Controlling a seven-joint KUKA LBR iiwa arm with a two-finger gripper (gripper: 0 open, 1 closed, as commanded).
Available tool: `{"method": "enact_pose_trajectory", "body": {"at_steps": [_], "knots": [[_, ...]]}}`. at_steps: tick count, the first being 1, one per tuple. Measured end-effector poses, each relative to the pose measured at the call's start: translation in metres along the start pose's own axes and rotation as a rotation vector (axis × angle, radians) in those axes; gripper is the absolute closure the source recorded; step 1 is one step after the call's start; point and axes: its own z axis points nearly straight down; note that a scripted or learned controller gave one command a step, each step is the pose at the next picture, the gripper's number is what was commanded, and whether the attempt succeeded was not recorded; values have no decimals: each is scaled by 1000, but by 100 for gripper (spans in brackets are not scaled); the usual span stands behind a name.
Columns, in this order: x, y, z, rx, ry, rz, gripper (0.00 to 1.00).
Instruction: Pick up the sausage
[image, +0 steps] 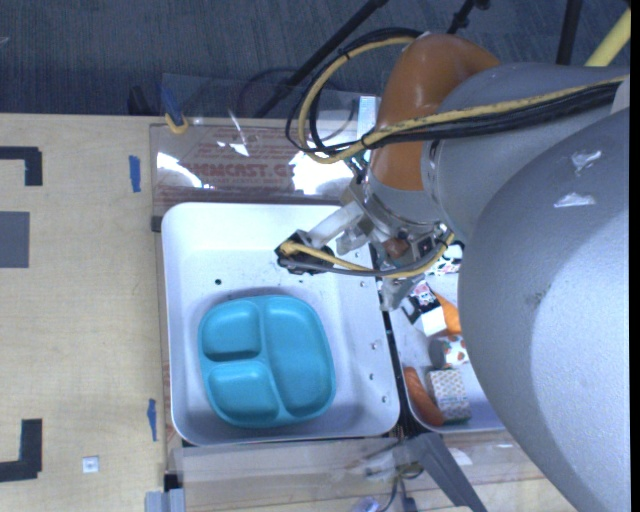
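The sausage (419, 394), a short red-orange piece, lies near the front left corner of the right bin (470, 428), beside a patterned box (450, 392). My gripper (392, 283) hangs below the orange-banded wrist over the divider between the two bins, farther back than the sausage and apart from it. The grey arm covers most of the right bin.
A blue divided plate (267, 359) lies in the left bin (190, 260). Small white and orange items (440, 318) lie in the right bin just behind the sausage. Yellow and black cables (310, 255) loop from the wrist over the left bin's back half.
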Motion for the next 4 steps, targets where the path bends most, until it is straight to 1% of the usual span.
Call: {"method": "enact_pose_trajectory", "body": {"at_steps": [1,2,3,4], "knots": [[-43,-81,87,1,-4,-19,0],[-52,20,49,1,-3,-39,0],[-49,-65,161,-1,6,-171,0],[0,-108,42,1,-4,-357,0]]}}
